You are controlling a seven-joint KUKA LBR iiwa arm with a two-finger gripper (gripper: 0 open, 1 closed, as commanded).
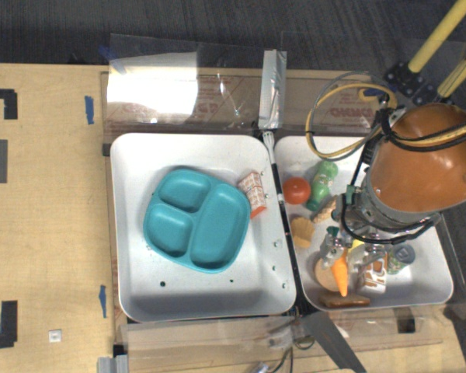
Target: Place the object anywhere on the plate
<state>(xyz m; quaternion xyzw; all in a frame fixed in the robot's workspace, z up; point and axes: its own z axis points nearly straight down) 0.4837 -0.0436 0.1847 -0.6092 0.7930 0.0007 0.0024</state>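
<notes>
Teal plastic plate with 3 compartments (197, 220) sat in left shallow white bin (132, 278), all 3 sections bare. Nothing placed yet, so task judged at early stage: pick, carry across divider & drop all still to do.

Small red-and-white printed packet (253, 191) lay just beside plate's upper-right rim, touching or nearly so, not on it.

Right shallow white bin (435, 282) held the clutter: round red tomato-like toy (297, 190), green bottle-shaped toy (323, 179), tan bread-like chunk (302, 230), orange carrot-shaped toy (339, 277), brown sausage-like piece (346, 302) at front wall, plus white-and-orange item (375, 274).

Grey arm w/ orange band hung over right bin, 2-finger gripper (342, 249) low among the toys, right above carrot. Which object meant as the task's thing: couldn't tell for sure; carrot judged likeliest, being directly under gripper. Finger state unreadable, too much metal & cable in the way; no proof of a grasp.

Writing: packet print too small to read. Faint reddish lettering on cardboard behind bins, approx "…ANO", not legible enough for a brand.
</notes>
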